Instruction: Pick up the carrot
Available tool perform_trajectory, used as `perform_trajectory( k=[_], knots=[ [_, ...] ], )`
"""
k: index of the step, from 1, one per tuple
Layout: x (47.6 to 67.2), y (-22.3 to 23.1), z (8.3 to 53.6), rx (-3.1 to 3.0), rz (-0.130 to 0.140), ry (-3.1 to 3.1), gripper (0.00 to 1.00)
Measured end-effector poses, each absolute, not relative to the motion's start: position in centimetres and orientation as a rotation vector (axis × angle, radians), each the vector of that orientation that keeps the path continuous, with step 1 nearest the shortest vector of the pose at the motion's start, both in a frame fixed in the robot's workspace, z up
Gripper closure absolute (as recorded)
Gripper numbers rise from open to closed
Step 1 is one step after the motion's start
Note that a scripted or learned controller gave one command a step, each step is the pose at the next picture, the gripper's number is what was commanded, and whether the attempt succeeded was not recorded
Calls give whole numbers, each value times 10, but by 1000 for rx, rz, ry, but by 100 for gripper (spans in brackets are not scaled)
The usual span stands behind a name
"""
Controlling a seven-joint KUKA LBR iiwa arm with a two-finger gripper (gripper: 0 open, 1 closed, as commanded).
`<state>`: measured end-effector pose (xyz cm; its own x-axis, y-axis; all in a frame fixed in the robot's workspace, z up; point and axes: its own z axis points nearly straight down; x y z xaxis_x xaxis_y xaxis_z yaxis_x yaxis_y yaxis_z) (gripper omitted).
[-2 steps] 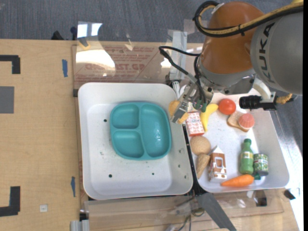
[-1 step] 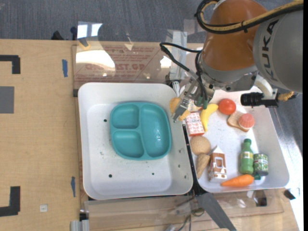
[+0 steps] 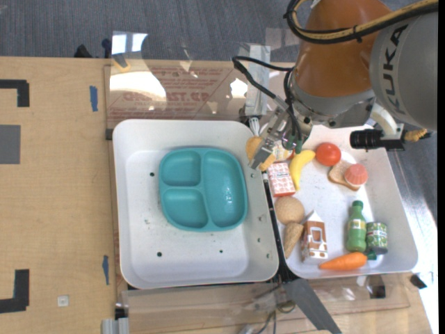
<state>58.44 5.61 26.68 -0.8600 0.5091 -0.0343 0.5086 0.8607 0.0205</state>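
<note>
Bench surface: a pale brown board is seen at the left, marked with black corner brackets and short strips of blue tape.
Floor: grey-blue carpet is seen beyond the bench's far edge.
Clear sheet: a transparent plastic panel with faint red printing is laid behind the left bin.
Left bin: a shallow white rectangular bin is occupied by a teal plastic plate divided into three compartments, lying flat near its middle.
Gripper: the two-finger gripper is placed over the wall shared by the two bins, at their far end; whether the fingers are spread or pressed together cannot be told, and a small yellowish item is seen beside them.
Arm: the grey arm with the orange band is seen entering from the upper right.
Right bin: a second shallow white bin is filled with toy foods, among them a small red-and-white carton, a yellow banana, a red tomato, a green bottle and a dark green can.
Carrot: the orange tapered toy carrot with a green top is lain on its side along the near edge of the right bin, its tip pointed left, just below the bottle and well apart from the gripper.
</note>
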Motion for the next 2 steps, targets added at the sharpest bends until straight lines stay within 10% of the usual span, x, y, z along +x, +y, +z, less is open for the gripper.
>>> perform_trajectory(
  k=[1,2],
  knots=[
    [564,105,224,143,2,3139,100],
    [492,174,215,-101,4,3139,100]
  ],
)
